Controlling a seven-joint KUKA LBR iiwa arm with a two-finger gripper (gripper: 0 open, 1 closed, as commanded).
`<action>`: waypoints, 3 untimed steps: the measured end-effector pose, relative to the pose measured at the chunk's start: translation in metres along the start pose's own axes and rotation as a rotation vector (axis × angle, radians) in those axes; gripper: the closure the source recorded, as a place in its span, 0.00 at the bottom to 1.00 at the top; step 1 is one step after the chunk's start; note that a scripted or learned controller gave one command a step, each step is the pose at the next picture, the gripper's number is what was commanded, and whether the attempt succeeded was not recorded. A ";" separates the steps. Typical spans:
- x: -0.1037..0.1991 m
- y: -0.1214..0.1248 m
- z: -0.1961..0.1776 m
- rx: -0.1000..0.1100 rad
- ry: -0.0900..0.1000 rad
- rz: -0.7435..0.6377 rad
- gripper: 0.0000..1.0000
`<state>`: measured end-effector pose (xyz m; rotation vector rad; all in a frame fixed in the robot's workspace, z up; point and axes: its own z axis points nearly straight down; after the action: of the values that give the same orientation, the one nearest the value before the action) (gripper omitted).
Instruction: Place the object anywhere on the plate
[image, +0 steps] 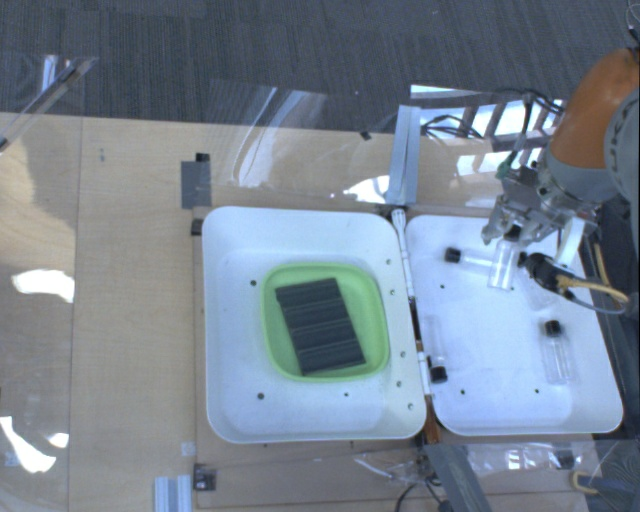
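Left bin (225, 300): green plate (375, 325) bearing a dark ribbed block (318, 326), lying flat at its middle. Right bin (590, 400): gripper (508, 232) over the far edge, finger state cannot be told; two clear tubes (556, 352) on the floor

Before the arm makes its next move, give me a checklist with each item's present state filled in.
1. Plate in place: ok. The green plate sits in the left bin.
2. Room on the plate: not ok. A dark ridged block covers much of its middle, leaving only its margins bare.
3. Object to pick located: ok. A clear tube with a dark cap lies in the right bin; another clear tube lies under the gripper.
4. Object held: cannot tell.
5. Gripper over the pick bin: ok.
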<state>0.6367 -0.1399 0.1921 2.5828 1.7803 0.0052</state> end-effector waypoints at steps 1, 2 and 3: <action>0.048 -0.068 0.007 0.003 0.002 -0.099 1.00; 0.115 -0.114 0.007 0.003 0.003 -0.268 1.00; 0.183 -0.169 -0.002 0.004 0.003 -0.198 1.00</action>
<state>0.5443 0.0917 0.1932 2.3978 2.0294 0.0047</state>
